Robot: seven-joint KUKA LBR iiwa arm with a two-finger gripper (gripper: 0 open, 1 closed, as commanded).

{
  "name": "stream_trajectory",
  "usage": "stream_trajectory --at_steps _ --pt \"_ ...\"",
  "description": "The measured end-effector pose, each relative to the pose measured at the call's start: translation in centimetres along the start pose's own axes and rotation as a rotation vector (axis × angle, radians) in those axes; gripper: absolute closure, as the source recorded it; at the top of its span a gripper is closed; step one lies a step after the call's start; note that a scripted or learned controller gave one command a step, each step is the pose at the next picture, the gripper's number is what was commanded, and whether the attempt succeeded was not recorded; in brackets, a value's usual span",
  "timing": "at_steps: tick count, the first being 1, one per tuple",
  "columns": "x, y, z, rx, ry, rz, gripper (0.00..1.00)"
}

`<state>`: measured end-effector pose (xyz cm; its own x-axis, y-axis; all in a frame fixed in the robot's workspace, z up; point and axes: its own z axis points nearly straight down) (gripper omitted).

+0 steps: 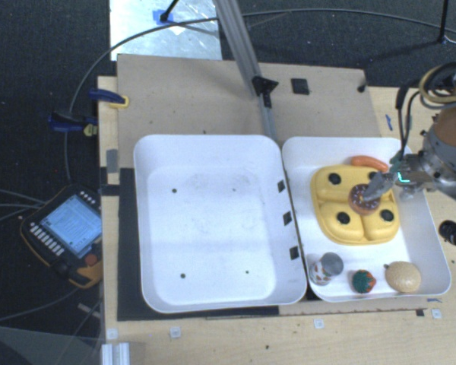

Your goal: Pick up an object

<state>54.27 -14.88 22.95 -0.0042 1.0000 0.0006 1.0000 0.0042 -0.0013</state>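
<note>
In the right bin (pixel 433 268) lies a yellow moulded toy (pixel 342 213) with dark round spots. A small brown ring-shaped object (pixel 361 197) sits on top of it. My gripper (pixel 374 188) reaches in from the right and its tip is at that ring object, over the yellow toy. An orange piece (pixel 367 161) peeks out behind the toy. Along the bin's front edge lie a grey and white small object (pixel 325 268), a green and red ball (pixel 363 280) and a beige egg-shaped object (pixel 402 276).
The left bin (pixel 156 280) stands beside the right one, with black clips on the shared rim. A grey pole (pixel 239 36) slants across the back of the bench. A handheld control pendant (pixel 67 230) lies on the floor at left.
</note>
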Motion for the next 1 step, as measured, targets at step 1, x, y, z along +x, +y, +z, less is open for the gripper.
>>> stream_trajectory --at_steps 1 --pt "0.00 0.08 -0.12 -0.003 0.000 0.000 0.00"
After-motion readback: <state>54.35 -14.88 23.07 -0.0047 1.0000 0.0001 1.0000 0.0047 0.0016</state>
